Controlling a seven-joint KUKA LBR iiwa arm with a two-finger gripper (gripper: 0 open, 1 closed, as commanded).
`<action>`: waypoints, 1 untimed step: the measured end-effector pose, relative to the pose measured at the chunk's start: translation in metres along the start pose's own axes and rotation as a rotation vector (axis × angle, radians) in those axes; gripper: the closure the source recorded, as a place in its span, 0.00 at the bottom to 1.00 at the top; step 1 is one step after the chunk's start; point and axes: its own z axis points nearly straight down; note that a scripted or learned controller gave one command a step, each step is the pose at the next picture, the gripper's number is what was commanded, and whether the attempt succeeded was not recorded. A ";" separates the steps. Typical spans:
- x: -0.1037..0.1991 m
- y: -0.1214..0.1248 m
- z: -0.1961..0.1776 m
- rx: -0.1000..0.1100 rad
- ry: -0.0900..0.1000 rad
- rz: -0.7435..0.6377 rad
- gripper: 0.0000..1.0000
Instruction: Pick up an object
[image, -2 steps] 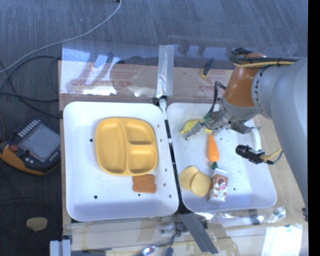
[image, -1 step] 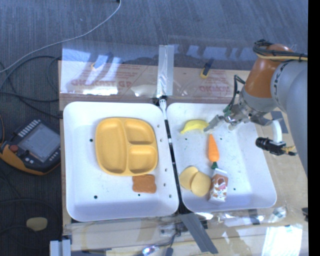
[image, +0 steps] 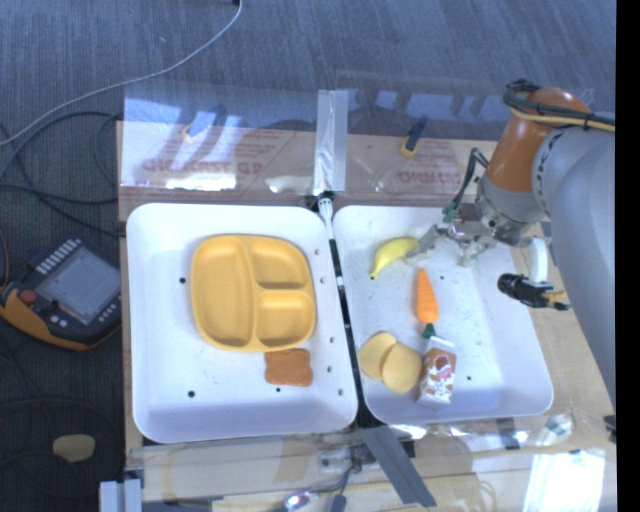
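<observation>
My gripper (image: 449, 243) hangs over the far part of the right bin (image: 520, 350), with its fingers spread apart and nothing between them. A yellow banana (image: 393, 253) lies just to its left, apart from it. Just below the gripper lies an orange carrot (image: 426, 294) with a green top. Nearer the front of that bin are two pale yellow round pieces (image: 389, 362) and a small carton (image: 438, 372) lying beside them.
The left bin (image: 160, 380) holds a yellow divided plate (image: 253, 292) and a brown toast-like piece (image: 289, 368) at its front. A black part (image: 522, 288) juts from the arm over the right bin's right side. A handheld controller (image: 60, 290) lies on the floor at left.
</observation>
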 end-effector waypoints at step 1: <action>0.052 -0.031 0.001 -0.035 -0.012 -0.072 0.00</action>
